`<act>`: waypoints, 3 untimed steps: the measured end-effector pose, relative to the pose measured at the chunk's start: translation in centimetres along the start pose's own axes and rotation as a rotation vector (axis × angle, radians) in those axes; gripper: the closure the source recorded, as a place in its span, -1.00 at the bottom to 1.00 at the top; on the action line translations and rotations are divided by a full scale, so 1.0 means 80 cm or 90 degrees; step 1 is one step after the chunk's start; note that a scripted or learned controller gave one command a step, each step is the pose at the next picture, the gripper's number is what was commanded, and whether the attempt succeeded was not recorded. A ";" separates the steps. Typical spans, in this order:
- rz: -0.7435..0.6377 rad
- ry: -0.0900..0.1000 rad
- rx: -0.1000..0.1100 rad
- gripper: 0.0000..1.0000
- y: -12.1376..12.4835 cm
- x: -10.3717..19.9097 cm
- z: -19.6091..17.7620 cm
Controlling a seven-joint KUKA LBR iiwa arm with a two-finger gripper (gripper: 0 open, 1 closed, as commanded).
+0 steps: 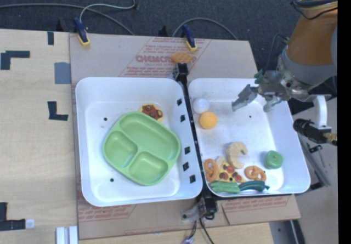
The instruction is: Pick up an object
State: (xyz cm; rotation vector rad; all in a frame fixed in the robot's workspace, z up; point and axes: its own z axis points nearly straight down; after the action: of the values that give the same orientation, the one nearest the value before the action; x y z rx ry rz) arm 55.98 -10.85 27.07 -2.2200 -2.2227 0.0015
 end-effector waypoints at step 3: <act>0.000 -0.001 -0.002 -1.00 0.058 -0.007 0.231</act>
State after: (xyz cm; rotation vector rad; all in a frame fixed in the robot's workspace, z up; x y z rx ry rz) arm 60.57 -11.44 8.63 -2.2225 -2.2247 -0.0009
